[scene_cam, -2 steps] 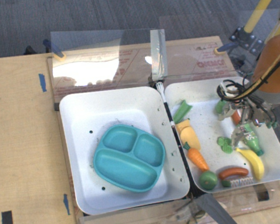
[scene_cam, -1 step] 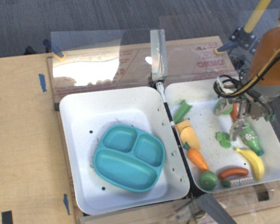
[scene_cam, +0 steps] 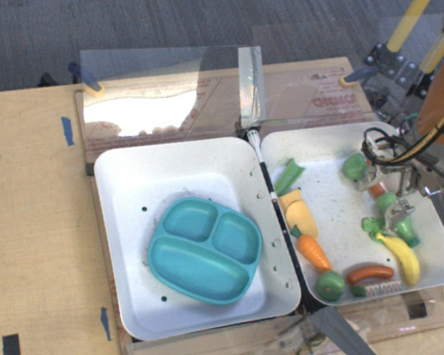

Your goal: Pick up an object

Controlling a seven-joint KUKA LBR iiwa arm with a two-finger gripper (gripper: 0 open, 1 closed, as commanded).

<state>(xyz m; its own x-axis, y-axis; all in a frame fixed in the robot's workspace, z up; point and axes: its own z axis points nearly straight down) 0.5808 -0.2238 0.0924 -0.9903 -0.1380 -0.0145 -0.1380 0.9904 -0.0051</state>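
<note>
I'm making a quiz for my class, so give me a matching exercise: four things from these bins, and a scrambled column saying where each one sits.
Things:
1. plate
2. banana
3. carrot
4. sausage

Places:
A. right bin's near edge
B. left bin
C. beside the divider, below the corn
D. right bin's near right corner

Pairs: 1-B, 2-D, 3-C, 4-A

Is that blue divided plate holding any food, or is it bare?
Bare. The blue plate lies flat in the left bin, its three compartments showing only blue. The toy foods, such as the carrot, lie in the right bin.
</note>
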